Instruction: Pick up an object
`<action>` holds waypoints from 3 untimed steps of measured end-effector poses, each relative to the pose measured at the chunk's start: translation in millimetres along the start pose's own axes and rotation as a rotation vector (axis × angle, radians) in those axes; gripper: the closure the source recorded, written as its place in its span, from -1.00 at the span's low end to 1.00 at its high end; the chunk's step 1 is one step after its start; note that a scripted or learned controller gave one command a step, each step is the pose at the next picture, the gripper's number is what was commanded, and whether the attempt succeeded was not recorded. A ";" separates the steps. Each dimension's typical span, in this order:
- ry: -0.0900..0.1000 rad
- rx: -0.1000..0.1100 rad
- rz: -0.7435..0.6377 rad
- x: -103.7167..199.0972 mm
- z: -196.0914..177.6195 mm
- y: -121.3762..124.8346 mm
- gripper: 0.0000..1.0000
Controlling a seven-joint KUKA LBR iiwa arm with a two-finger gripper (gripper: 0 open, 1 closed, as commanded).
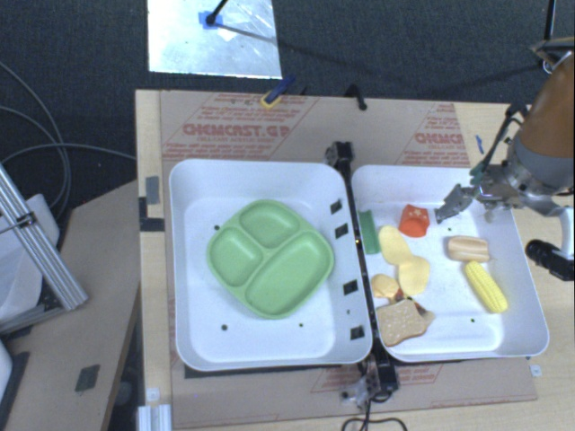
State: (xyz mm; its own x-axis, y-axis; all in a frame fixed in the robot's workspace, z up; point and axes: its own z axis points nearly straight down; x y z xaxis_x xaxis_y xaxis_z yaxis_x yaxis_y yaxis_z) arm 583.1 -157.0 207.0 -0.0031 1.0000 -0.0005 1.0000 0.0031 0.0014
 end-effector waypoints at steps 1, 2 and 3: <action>0.002 0.002 -0.006 31.9 93.8 57.7 -1.00; 0.002 0.005 0.003 40.4 124.6 12.8 -1.00; 0.002 0.004 0.000 76.5 123.0 -28.3 -1.00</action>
State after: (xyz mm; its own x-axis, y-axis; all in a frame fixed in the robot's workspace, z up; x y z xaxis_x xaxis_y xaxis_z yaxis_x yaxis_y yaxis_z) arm 554.7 -80.7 84.0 -0.0033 1.0000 0.0019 1.0000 0.0033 -0.0024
